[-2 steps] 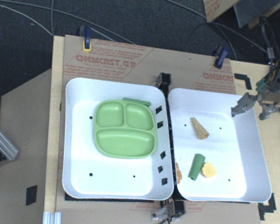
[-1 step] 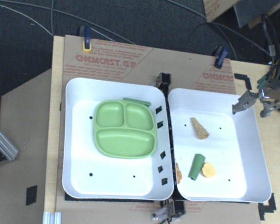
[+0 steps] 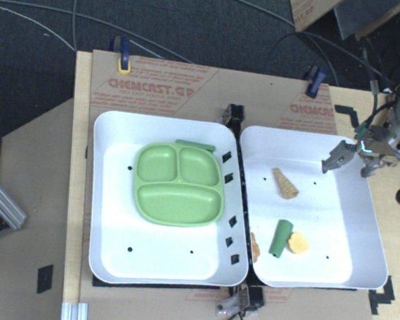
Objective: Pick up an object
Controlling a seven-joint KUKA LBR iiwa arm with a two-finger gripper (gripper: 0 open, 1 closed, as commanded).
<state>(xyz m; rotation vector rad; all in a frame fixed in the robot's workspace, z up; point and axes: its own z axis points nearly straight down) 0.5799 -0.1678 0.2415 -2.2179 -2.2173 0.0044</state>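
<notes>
**Loose pieces wait in the right bin, tool off at its far corner**

The cone-shaped piece, green cylinder and yellow chunk lie loose on the right bin, likely scattered for picking. The tool hangs over the bin's far right corner, fingers apart and empty, nearest the cone. A green divided plate fills the left bin.
</notes>
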